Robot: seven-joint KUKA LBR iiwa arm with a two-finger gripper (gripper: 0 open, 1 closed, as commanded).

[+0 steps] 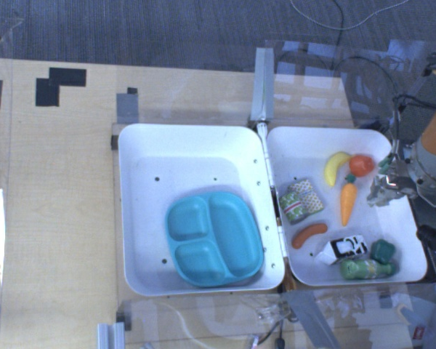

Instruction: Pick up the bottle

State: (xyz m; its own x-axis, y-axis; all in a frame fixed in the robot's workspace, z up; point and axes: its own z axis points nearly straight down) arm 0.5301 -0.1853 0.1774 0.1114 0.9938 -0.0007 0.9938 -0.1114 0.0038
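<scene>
The bottle (365, 270) is green with a pale label. It lies on its side by the near wall of the right bin (280, 147), towards that bin's right corner. My gripper (384, 188) hangs at the bin's right side, above the floor beside the carrot, and well behind the bottle. Nothing shows between its tips. The grey arm with its orange band comes in from the right edge.
Around the bottle sit a dark green lump (383, 251) and a black-and-white carton (349, 246). Farther back lie a sausage (309, 234), a patterned pouch (301, 199), a carrot (347, 203), a tomato (361, 165) and a banana (336, 167). The left bin (138, 151) holds a blue divided tray (214, 236).
</scene>
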